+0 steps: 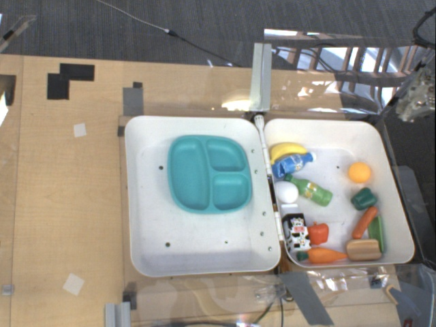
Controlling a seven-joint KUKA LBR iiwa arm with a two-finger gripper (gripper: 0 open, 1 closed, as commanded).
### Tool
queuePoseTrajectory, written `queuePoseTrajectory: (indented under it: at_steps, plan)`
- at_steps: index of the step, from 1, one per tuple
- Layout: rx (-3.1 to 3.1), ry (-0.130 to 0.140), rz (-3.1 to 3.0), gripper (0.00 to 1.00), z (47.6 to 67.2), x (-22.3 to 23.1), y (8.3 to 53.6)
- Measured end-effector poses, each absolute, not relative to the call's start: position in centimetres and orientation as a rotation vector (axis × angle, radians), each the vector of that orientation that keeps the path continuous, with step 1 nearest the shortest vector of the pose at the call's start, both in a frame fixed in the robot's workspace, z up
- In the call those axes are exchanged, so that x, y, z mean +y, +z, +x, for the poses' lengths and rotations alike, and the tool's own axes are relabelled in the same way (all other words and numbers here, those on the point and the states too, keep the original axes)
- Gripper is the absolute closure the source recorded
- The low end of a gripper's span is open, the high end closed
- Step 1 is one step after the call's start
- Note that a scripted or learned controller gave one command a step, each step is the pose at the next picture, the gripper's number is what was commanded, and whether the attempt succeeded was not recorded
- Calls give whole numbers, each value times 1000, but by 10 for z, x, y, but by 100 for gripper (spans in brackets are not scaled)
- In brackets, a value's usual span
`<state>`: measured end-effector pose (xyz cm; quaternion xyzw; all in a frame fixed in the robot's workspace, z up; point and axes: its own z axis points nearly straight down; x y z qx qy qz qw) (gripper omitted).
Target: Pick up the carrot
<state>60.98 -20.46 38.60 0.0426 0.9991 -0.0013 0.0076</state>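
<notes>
An orange carrot lies flat along the front wall of the right bin, between a black-and-white box and a tan loaf. A second slim orange-red piece lies slanted just right of it, carrot-like too. A grey metallic shape that looks like my gripper hangs at the view's right edge, beyond the right bin's far right corner and well away from the carrot. Nothing shows in its grasp.
The right bin also holds a banana, a blue packet, a green bottle, a white egg, an orange, a dark green piece and a red piece. A teal divided plate sits in the left bin.
</notes>
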Motion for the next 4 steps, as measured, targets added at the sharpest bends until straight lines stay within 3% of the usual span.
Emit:
queuePoseTrajectory:
  at_steps: [1, 2, 3, 4]
  plan:
    - [3115, -4, -367, 100, 488, -204, 304]
    - [3042, -10, -725, 100, 556, -205, 356]
    - [2903, -7, -1170, 100, 652, -204, 362]
    - [2590, -4, -1765, 100, 645, -204, 323]
